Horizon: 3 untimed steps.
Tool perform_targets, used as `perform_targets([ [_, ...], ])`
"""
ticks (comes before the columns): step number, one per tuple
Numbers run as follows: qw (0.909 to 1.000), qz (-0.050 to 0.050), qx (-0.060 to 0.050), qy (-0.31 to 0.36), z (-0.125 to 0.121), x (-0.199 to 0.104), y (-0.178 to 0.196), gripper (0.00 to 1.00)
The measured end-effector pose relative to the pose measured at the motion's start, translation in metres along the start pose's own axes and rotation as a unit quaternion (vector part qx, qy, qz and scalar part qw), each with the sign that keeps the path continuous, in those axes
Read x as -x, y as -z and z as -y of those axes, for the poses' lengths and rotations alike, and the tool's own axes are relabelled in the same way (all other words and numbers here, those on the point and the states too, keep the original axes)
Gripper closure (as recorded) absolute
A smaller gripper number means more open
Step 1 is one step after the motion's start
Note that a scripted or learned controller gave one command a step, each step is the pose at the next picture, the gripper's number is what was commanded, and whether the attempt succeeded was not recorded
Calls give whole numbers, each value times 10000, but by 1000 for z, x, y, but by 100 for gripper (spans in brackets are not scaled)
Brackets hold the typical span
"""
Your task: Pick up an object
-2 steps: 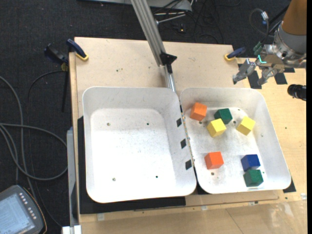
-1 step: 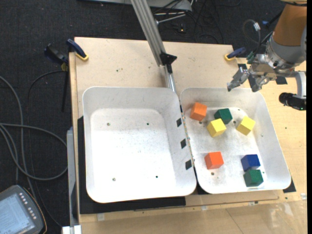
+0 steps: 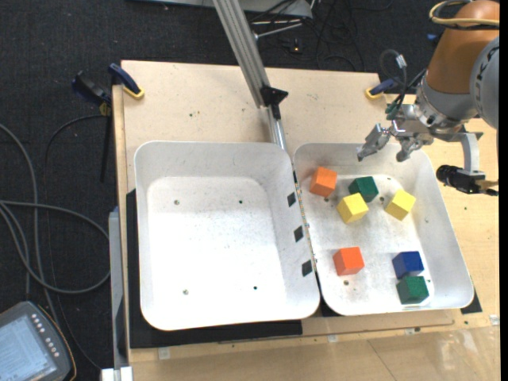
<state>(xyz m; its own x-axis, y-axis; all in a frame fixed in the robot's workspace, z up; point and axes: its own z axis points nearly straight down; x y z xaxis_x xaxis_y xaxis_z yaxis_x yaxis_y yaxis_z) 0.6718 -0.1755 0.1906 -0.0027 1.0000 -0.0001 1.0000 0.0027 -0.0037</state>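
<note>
Seven small blocks lie in the right bin (image 3: pixel 444 236), one of two shallow white bins side by side on the tabletop (image 3: pixel 206 109). Toward the bin's far edge sit an orange block (image 3: pixel 323 181), a dark green block (image 3: pixel 365 188), a yellow block (image 3: pixel 353 207) just beside the green one, and a second yellow block (image 3: pixel 400 204) a little further right. Nearer the front edge lie a red-orange block (image 3: pixel 348 260) by itself, then a blue block (image 3: pixel 407 263) with another green block (image 3: pixel 413 289) just in front of it, close to the front right corner.

The gripper (image 3: pixel 389 146) hangs over the right bin's far rim, above and behind the blocks, its two fingers spread apart with nothing between them. It is apart from every block; the closest are the dark green block and the right yellow block.

The left bin (image 3: pixel 159 213) shows a bare, speckled floor. Yellow-handled clamps (image 3: pixel 127 80) grip the tabletop's far corners.
</note>
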Motion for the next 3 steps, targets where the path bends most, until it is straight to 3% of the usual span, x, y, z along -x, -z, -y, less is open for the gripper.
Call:
perform_targets([
  [1, 10000, 0, 0, 3, -2, -2, -43, 0],
  [2, 10000, 11, 29, 9, -3, -2, -30, 100],
  [3, 10000, 9, 54, 4, -9, -4, 15, 100],
])
